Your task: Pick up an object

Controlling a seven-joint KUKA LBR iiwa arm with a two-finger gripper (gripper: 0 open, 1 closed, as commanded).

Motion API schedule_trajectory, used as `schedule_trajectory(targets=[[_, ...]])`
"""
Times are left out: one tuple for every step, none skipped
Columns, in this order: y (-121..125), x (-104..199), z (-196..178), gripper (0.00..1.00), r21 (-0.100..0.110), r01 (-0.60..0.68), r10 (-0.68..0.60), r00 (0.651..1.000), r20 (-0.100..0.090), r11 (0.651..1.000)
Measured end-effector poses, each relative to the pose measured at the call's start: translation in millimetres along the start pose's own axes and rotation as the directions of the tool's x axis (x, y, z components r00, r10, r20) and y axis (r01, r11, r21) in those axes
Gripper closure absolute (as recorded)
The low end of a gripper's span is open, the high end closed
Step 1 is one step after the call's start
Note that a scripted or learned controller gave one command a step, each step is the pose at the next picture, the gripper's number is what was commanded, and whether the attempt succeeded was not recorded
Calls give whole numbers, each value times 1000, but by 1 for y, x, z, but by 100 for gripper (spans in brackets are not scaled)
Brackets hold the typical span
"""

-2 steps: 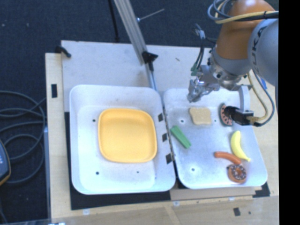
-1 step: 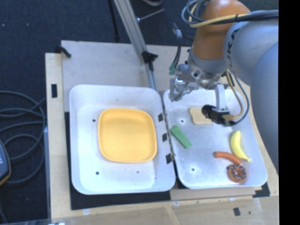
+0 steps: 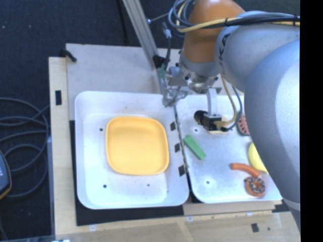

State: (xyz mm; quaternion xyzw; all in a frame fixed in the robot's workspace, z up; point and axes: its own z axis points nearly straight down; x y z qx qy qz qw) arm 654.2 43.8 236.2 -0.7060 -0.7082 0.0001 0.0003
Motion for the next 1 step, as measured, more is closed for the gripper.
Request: schedule_trajectory(targets=[[1,46,-13,100,-2,0,0,1000,-1,1000]])
